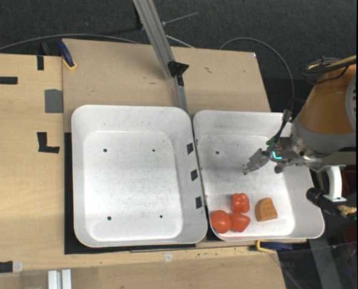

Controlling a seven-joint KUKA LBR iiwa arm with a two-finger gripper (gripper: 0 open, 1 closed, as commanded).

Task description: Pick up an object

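Plywood bench (pixel 136 71), pale brown, carries two shallow white bins side by side, with dark floor beyond its far edge.

Gripper (pixel 255 163): positioned over the right bin (pixel 227 128), about mid-depth, pointing toward the bins' shared divider. Whether the fingers are spread or closed cannot be judged; they read as one dark, blurred wedge. Nothing is seen between them. A teal light shows on the gripper body just behind. The wrist leads back to the grey arm (pixel 329 110) with its orange band, entering from the right edge.

Task objects: all lie in the near part of the right bin, apart from the gripper.
- Red pepper-shaped piece (pixel 240 202), glossy, lumpy, lying nearest the gripper.
- Second red piece (pixel 240 223), similar colour, just in front of the first and touching or nearly touching it.
- Round red tomato-like piece (pixel 221 222), smooth, at the bin's near left corner, against the second red piece.
- Tan bread-like piece (pixel 266 209), squarish with a rounded top and darker crust edge, just to the right of the red group and separate from it.

Left bin (pixel 130 173): white, speckled, four small dark dots on its floor.

Metal post (pixel 157 35) slants from the top edge down to the bins' junction.
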